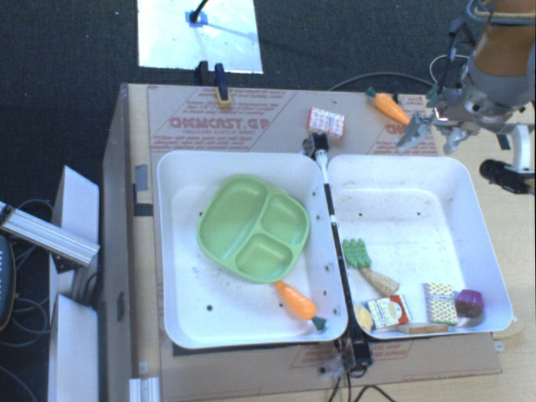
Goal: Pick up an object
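Observation:
My gripper (432, 135) hangs at the upper right, over the cardboard just behind the right bin (402, 170). Its two fingers (409, 136) stand apart and open, with nothing between them. An orange toy carrot (390, 106) lies on the cardboard just left of the gripper. The right bin holds a pale root with a green top (369, 267), a small carton (389, 311), a patterned packet (438, 301) and a purple item (469, 302) along its near edge.
In the left bin (180, 224) a green divided plate (253, 228) lies beside another orange carrot (298, 301). A small red-and-white box (326, 121) sits on the cardboard behind the bins. A black divider rail (332, 216) runs between the bins.

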Motion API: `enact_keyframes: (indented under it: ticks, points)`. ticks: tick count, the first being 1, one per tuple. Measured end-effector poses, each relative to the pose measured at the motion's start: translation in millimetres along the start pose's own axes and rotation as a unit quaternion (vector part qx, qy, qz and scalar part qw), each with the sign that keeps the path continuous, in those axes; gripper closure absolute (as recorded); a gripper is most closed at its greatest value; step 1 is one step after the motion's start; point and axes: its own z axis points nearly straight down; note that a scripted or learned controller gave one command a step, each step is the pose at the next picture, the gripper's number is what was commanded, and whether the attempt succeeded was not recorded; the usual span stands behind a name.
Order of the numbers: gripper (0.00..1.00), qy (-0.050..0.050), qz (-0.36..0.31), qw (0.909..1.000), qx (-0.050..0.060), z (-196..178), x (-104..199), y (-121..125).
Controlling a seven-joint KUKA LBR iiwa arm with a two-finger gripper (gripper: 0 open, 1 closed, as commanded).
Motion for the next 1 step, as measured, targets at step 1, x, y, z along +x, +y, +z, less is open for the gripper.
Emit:
enact_keyframes:
  ticks: [1]
  points:
    - [0.00,0.001,-0.001,1.0000,0.001,66.2,50.7,-17.7]
